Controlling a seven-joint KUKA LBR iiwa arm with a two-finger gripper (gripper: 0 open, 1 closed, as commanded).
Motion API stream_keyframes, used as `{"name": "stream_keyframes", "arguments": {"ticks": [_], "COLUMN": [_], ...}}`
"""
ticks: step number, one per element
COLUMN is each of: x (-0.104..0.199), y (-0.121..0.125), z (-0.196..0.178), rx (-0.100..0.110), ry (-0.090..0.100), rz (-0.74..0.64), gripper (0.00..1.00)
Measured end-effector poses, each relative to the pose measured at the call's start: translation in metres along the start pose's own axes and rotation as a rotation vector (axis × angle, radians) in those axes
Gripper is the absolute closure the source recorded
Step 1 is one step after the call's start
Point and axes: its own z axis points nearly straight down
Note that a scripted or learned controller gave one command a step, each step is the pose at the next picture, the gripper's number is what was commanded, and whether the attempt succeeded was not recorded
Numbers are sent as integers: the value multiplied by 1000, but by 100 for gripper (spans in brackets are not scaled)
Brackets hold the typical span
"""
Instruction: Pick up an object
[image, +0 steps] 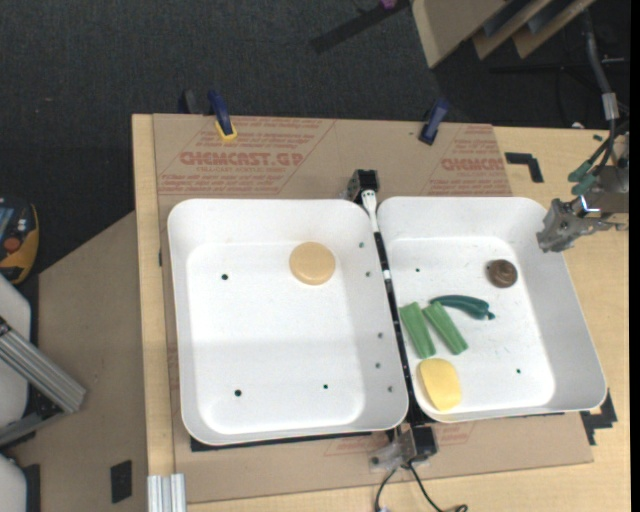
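Note:
My gripper (556, 228) hangs at the right bin's (560, 330) far right corner, just over its rim, with no object under it. In the right bin lie a small brown round piece (501, 272), a dark green curved piece (463, 305), two light green blocks (430, 329) side by side, and a yellow lump (439, 384) near the front rim. The brown piece is the nearest to the gripper, a short way to its left and below. A tan round disc (313, 264) rests alone in the left bin (200, 330).
The two bins touch along a middle rim (385, 290) with black clips at either end. They sit on a cardboard sheet (300, 150) held by blue clamps (220, 115) at the back. Cables and grey parts (600, 180) hang at the right edge.

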Motion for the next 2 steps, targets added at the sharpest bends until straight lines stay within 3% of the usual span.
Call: {"name": "stream_keyframes", "arguments": {"ticks": [1,2], "x": [-7,-7], "y": [-33,-30], "z": [33,21], "rx": [14,6], "ry": [2,-1], "rz": [14,12], "gripper": [100,100]}}
